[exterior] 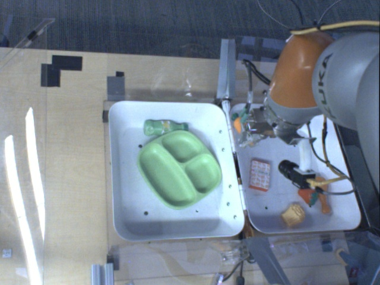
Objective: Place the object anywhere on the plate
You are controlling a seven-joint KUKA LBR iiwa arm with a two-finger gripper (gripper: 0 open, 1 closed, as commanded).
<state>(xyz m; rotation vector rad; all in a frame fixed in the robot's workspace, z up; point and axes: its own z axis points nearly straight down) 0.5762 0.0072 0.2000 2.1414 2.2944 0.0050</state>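
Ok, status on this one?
Gripper over right bin, beside orange piece; no hold confirmed. Plate in left bin. Bottle at its far rim.

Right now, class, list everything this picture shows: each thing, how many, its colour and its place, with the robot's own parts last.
left bin: one, white, on the bench
right bin: one, white, beside the left bin
plate: one, green, three compartments, in the left bin
bottle-shaped thing: one, pale green, lying at the plate's far edge
patterned packet: one, red and white, middle of the right bin
tan block: one, tan, right bin, near edge
orange piece: one, orange with some green, right bin, right side
small orange thing: one, orange, right bin's far left corner, beside the pincer
arm: one, grey with orange band, over the right bin
pincer: one, metal, low over the right bin's far left
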